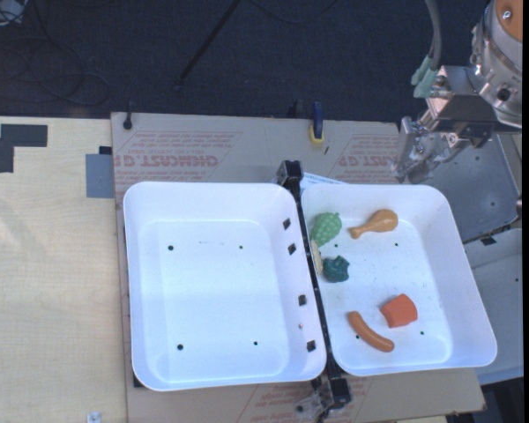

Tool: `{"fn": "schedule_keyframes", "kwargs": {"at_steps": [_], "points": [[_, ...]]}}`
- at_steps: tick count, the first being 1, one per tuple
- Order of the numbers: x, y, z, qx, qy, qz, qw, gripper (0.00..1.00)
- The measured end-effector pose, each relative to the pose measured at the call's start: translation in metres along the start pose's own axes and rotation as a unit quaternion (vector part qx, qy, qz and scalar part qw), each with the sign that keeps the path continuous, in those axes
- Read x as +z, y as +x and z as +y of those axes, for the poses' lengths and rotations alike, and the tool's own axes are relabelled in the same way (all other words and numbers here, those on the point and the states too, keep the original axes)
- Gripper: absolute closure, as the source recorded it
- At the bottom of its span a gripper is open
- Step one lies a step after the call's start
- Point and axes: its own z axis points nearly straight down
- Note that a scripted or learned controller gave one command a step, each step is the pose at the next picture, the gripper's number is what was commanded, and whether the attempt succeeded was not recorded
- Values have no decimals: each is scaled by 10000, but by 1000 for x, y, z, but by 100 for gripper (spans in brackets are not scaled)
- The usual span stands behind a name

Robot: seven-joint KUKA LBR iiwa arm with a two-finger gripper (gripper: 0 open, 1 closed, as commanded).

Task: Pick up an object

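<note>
1. The gripper (pixel 416 159) is positioned above the right bin (pixel 463 263), at its 12 o'clock rim; its opening cannot be told, and nothing is seen held.
2. The drumstick (pixel 375 225) lies nearest, at 7 o'clock from the gripper; a descent from here risks striking the rim.
3. The green toys (pixel 328 241) touch the divider wall; a grasp there may be blocked.
4. The sausage (pixel 370 331) and the orange block (pixel 398 310) lie close together; both may be pinched or knocked.

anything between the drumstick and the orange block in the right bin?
No. In the camera view, bare white floor of the right bin runs between the drumstick and the orange block. The sausage lies left of the block, off that line.
</note>
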Motion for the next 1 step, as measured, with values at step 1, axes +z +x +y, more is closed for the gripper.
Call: {"fn": "schedule_keyframes", "kwargs": {"at_steps": [1], "points": [[-9,1,0,-14,19,-1,10000,100]]}}
